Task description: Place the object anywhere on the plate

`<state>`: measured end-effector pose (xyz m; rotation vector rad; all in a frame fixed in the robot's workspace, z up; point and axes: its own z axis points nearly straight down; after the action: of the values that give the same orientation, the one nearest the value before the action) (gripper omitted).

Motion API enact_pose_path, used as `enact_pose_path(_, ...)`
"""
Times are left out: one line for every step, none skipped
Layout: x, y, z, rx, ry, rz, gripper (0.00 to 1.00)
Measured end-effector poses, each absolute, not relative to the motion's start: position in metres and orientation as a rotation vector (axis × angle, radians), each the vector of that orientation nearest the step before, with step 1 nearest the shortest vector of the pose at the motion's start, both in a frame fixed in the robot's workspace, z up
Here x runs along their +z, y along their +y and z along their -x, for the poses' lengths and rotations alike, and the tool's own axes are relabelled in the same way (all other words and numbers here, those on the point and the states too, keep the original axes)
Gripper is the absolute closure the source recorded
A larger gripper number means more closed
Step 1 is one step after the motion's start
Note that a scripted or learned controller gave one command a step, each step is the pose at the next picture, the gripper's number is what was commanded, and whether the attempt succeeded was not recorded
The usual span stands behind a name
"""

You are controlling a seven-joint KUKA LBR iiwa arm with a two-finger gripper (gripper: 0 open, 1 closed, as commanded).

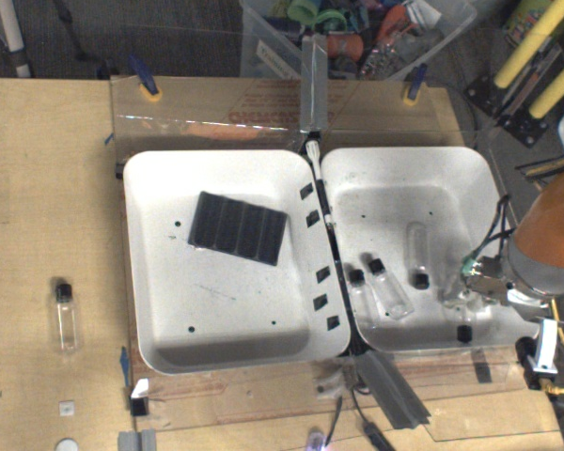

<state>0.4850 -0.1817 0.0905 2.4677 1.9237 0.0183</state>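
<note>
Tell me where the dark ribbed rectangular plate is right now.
The dark ribbed rectangular plate lies flat in the left white bin, toward its upper middle, slightly tilted, left of the divider between the bins.

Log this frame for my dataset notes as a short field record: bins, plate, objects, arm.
left bin: holds a dark ribbed rectangular plate, lying tilted
right bin: holds clear vials with dark caps, near its front
plate load: nothing on it
arm: at the right bin's right edge, gripper low over the bin
outside bins: one clear vial on bench, left of the left bin
</note>
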Motion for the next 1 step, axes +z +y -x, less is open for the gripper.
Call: enact_pose_path(0.0895,-0.2019,-0.4866,0.019,1.780,-2.584,1.00)
